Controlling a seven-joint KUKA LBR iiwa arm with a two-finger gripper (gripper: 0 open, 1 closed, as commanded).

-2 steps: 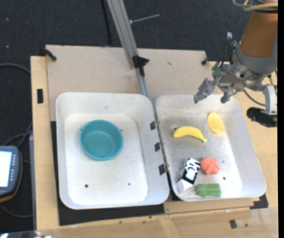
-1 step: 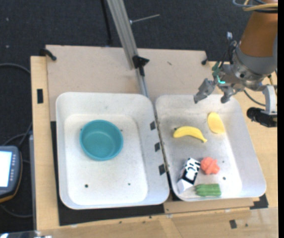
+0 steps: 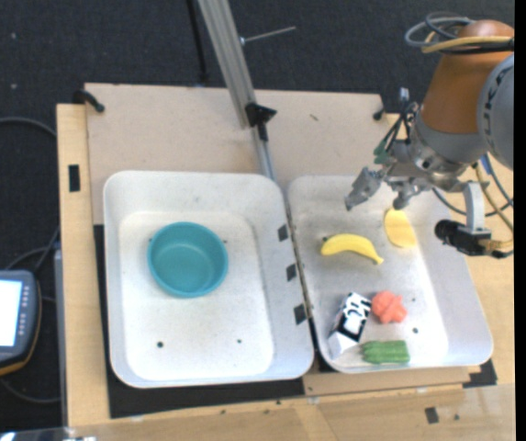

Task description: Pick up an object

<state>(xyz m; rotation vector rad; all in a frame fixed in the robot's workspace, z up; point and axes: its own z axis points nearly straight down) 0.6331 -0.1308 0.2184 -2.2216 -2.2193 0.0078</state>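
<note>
My pincer (image 3: 384,191): spread wide, holding nothing, above the right white bin (image 3: 455,310).
Black-and-white patterned box (image 3: 352,316): markings unreadable.

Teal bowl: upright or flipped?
Upright. The teal bowl in the left bin shows its open mouth and inner floor, rim facing up.

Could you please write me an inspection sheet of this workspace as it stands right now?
Surface: two white bins on a bench; left bin, right bin.
Job's things: right bin holds banana, yellow piece, orange-red piece, green piece, black-and-white item; left bin holds teal bowl.
Clutter: nothing seen.
Grippers: gripper open over the right bin's far end, holding nothing.
Cables: loops above the arm.
Surroundings: metal post, handheld screen.
</note>
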